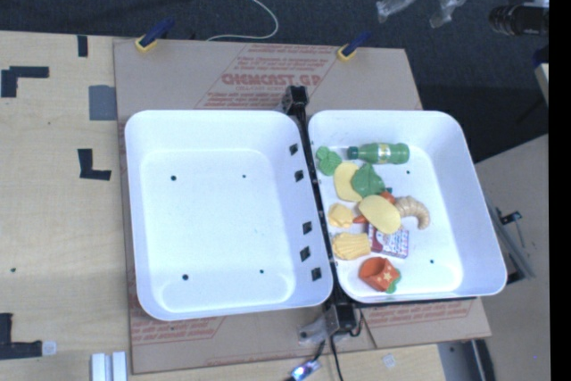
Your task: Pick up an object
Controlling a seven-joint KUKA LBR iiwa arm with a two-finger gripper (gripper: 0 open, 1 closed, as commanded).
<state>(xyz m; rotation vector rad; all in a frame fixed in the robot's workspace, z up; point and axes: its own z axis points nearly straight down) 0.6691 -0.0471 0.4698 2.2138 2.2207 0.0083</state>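
**Gripper high and spread, targets crowded below**

The grey two-finger gripper hangs with fingers spread wide and nothing between them, well above and beyond the right white plastic bin. The objects cluster against that bin's left wall. The green plastic bottle lies clearest, at the cluster's far edge; I would take it across its body. The small red toy pepper at the near edge is the alternative.

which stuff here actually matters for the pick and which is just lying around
For the job:
gripper, fingers spread, raised beyond the bins
right bin
green bottle
yellow piece
red piece
croissant

Lying about:
left bin
cardboard sheet
two yellow clamps
white cable
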